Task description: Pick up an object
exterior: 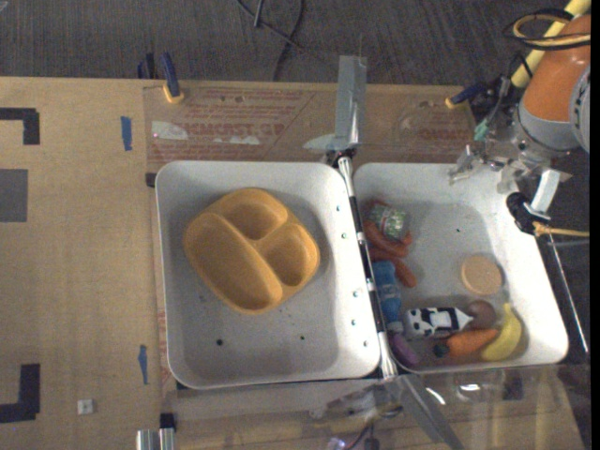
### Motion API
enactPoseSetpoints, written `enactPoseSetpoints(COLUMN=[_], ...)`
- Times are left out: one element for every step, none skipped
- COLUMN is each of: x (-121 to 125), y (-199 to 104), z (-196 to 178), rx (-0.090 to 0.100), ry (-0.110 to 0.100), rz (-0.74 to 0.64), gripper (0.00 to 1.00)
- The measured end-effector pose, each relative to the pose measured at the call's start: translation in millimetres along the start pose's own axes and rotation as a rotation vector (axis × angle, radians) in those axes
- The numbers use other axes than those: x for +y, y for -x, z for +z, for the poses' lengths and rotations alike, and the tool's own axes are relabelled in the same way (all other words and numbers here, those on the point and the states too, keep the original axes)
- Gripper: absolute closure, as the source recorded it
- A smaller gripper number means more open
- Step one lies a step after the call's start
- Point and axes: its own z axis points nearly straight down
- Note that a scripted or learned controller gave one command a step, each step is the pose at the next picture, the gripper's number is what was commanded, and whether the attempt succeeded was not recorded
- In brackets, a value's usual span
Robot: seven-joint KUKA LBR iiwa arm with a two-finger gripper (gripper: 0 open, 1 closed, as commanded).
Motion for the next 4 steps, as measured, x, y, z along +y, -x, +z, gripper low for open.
enactPoseSetpoints(x=[-56,-31,-127,-22], y=[15,-78,-42,-12], z=[-156,-79,38,-86], rx=[0.017,0.026,0.027,0.022], ry=[-0.039,-0.038,-0.037,-0.034], rz=[-0.158,-0.501,-0.521,-0.44], gripper=[0.0,0.0,0.0,0.0])
